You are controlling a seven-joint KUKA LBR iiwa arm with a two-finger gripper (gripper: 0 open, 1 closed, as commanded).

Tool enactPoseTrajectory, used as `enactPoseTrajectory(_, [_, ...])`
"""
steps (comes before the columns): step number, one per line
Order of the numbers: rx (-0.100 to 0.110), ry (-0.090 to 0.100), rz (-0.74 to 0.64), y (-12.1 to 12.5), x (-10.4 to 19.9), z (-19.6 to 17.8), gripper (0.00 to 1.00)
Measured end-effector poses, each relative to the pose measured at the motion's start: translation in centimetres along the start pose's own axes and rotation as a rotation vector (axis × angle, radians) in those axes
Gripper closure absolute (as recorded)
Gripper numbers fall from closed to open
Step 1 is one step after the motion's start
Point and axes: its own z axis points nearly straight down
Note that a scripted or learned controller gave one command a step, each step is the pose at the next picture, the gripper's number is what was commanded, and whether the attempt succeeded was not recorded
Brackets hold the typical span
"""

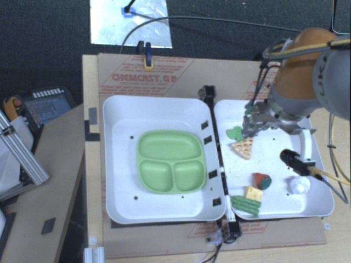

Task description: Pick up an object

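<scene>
Nearest the camera and well short of the jaws, by the front wall of the right bin (281, 206): a green bean pod (245, 204), with a yellow block (253, 193) just beside it. A little closer to the jaws, a red-and-teal piece (261, 180); off to its right, well apart from the jaws, a white crumpled ball (299, 185).

Jaws low over the far half of the right bin, on a grey arm (307, 81) with an orange band, reaching in from the right. Released or clenched: cannot tell from this angle. Just on the camera side of the jaws, a tan waffle-patterned wedge (242, 147) lying flat on the bin floor. Just to the left of the jaws, a small green leafy piece (235, 132); touching or not, cannot tell.

Further left of the jaws, across the black-clipped divide, the left bin (120, 125) holding a pale green divided plate (170, 160).

Beyond the jaws, a cardboard sheet (164, 75) with red lettering under both bins on the counter (60, 190), a blue-and-yellow clamp (147, 53) at its far edge, then a silver foil sheet (130, 12) on dark carpet.
</scene>
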Motion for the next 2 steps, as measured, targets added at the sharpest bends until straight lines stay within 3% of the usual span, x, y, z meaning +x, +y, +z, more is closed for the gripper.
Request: enactPoseTrajectory(2, [-0.001,0.001,-0.001,4.3,11.7,0.4,1.0])
